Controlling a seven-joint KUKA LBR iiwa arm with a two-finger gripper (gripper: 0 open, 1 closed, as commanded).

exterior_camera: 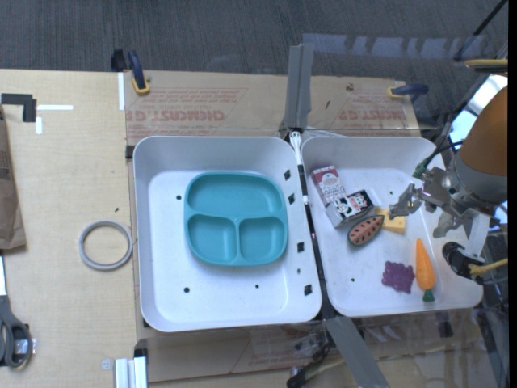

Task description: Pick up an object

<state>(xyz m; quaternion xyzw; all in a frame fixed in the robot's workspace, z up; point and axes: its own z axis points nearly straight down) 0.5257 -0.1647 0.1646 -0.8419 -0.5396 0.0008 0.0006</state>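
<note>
The right bin (pixel 355 297) holds a red and white carton (pixel 325 183), a black and white packet (pixel 353 204), a brown oval piece (pixel 366 230), a yellow wedge (pixel 394 224), a purple bunch of grapes (pixel 397 276) and an orange carrot (pixel 425 267). My gripper (pixel 420 218) hangs over the right side of this bin, just right of the yellow wedge and above the carrot. Its fingers are spread apart, one fingertip (pixel 400 208) close to the wedge. Nothing sits between them.
The left bin (pixel 153 241) holds a teal divided plate (pixel 237 218). A grey ring (pixel 106 244) lies on the bench to the left, and scissors (pixel 14 342) lie at the bottom left. A metal divider (pixel 297 87) stands behind the bins.
</note>
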